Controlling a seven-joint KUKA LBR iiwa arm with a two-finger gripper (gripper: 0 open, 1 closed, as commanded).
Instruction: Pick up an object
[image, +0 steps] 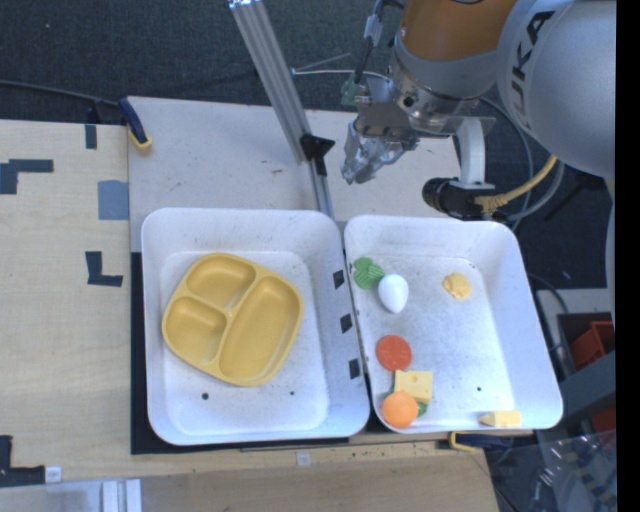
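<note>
Looking from the left, I see the left bin (160, 300) holding a yellow plastic tray (232, 318) with three smooth compartments, lying tilted on the bin's speckled white floor. Next comes the right bin (520, 330), where the small things lie. Along its left side sit a green lumpy piece (367, 271) touching a white egg-shaped thing (393, 292), then a flat red disc (393, 352), a yellow cheese-like wedge (414, 384) and an orange ball (400, 409) just beside it. A small yellow crumpled piece (457, 286) lies apart near the far wall, and a yellow block (501, 419) rests at the near right corner. My hand (362, 165) hangs above the table beyond the bins' far edge, touching none of these things; I cannot tell how its fingers stand. A slanted aluminium rail (280, 85) crosses just left of it.
</note>
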